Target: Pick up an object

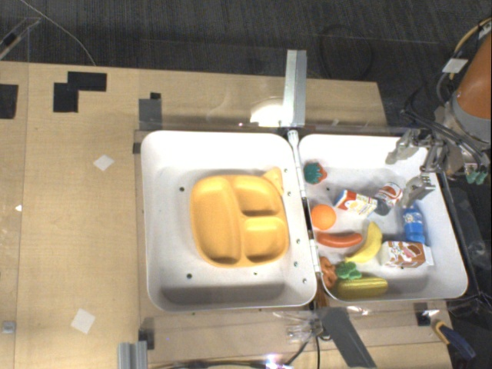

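My gripper (pixel 411 167) hangs over the far right part of the right bin (pixel 455 275), open, with nothing between its fingers. Just below it lie a blue bottle (pixel 413 224) and a red and white can (pixel 390 194). Further left in the same bin are a small carton (pixel 357 202), an orange ball (pixel 324 217), a red sausage (pixel 339 239), a banana (pixel 371 243), a teal toy (pixel 313 173), a printed box (pixel 403 254) and a yellow piece (pixel 361 287) with a green piece (pixel 347 270) beside it.
The left bin (pixel 165 206) holds a yellow divided tray (pixel 238 220). A metal post (pixel 295 83) stands behind the seam between the bins. Cables hang at the right by the arm (pixel 473 91).
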Robot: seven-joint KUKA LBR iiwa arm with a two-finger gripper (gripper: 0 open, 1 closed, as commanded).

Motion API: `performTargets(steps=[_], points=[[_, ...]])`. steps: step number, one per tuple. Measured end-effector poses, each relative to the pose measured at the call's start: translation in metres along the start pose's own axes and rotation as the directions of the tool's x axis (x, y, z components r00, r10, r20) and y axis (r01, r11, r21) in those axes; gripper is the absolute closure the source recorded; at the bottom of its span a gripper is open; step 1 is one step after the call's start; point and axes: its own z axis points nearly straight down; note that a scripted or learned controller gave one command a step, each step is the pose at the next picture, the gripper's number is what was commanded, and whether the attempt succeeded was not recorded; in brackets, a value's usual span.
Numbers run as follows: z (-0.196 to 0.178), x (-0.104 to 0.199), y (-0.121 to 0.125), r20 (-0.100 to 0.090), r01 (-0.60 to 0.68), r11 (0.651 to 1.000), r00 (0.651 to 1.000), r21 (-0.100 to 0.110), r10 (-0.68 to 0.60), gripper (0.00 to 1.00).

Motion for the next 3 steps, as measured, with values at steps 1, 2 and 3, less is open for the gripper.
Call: performTargets(steps=[1, 2, 3], points=[[0.102, -0.020, -0.026, -0.008, -0.392, 0.920, 0.920, 0.001, 0.392, 0.00], [0.159, -0.061, -0.031, -0.001, -0.613, 0.790, 0.790, 0.000, 0.613, 0.00], [0.160, -0.036, 0.052, -0.001, -0.733, 0.680, 0.680, -0.004, 0.733, 0.00]])
